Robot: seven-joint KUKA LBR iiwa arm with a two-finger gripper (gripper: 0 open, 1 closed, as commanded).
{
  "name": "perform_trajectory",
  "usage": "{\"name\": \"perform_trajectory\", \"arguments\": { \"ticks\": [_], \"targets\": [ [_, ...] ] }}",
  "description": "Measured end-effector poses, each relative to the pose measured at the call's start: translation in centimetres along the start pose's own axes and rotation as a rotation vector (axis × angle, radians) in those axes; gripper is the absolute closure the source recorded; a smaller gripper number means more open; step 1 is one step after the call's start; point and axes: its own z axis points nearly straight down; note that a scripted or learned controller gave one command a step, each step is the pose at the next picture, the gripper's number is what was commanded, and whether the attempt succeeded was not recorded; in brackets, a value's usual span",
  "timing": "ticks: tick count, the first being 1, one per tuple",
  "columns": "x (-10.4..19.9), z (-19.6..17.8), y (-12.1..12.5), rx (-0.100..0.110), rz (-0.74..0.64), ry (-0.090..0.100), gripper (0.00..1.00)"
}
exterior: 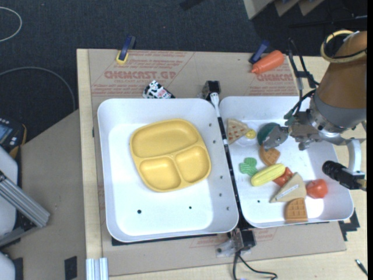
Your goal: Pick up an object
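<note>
The right bin (338, 156) holds several toy foods: a pizza slice (235, 129), a dark green round piece (267, 131), a brown waffle bit (269, 156), a green pepper (247, 166), a corn cob (267, 174), a sandwich wedge (290, 188), a red tomato (316, 188) and a second waffle (296, 210). My gripper (280, 136) reaches in from the right and hangs low over the bin's upper middle. It sits right beside the dark green piece and just above the brown waffle bit. I see nothing clearly lifted.
The left bin (116, 174) holds a yellow divided plate (169, 154). On the bench behind the bins lie an orange carrot (268, 62), a black-and-white toy (156, 90) and a blue-yellow clamp (124, 50). A black arm part (342, 175) overhangs the right bin's edge.
</note>
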Motion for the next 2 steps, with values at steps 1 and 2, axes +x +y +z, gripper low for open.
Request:
{"name": "perform_trajectory", "arguments": {
  "ticks": [1,2],
  "targets": [
    [0.0,-0.7,0.3,-0.014,-0.003,-0.002,0.00],
    [0.9,5.3,0.0,-0.007,-0.003,0.000,0.00]
  ]
}}
